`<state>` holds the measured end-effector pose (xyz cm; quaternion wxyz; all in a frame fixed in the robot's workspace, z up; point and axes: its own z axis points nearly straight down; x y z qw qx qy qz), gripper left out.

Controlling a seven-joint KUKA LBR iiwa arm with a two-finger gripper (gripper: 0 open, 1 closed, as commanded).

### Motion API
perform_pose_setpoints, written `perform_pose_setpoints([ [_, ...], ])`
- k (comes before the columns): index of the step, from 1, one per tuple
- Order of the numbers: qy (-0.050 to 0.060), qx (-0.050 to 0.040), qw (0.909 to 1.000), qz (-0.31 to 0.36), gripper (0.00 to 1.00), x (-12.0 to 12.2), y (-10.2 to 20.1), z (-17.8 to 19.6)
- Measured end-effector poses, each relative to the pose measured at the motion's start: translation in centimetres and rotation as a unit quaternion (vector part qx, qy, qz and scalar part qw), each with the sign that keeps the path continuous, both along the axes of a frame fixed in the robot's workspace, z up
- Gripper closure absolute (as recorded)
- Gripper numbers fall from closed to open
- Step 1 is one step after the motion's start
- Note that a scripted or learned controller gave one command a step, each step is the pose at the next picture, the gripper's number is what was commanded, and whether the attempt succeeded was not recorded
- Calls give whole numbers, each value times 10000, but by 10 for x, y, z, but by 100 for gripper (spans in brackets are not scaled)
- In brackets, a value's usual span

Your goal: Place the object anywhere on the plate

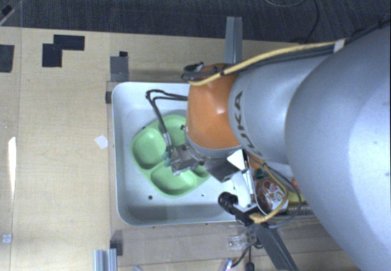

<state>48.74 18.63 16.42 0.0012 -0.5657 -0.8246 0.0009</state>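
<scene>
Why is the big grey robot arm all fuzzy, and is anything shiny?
Camera view: the arm sits very close to the lens, so its grey shell looks soft and blurry; the green plate and white bin below are sharper; a bright glare streak lies on the bench at the left edge.

My arm looks smooth, satin grey with a glossy orange band; the green plate seems matt plastic, the white bin smooth.

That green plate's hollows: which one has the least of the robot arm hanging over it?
The hollow at the view's left of the green plate. It lies almost fully open to the camera, while the upper and lower hollows run partly under the arm's orange band.
</scene>
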Motion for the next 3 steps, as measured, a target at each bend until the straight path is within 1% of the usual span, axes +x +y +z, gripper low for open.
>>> perform_pose_setpoints([
  [1,-1,3,10000,-5,100,2,0,9],
  [2,7,-7,9889,-1487,100,-1,17,-43],
  [3,-18,0,9950,-996,100,42,-122,19],
])
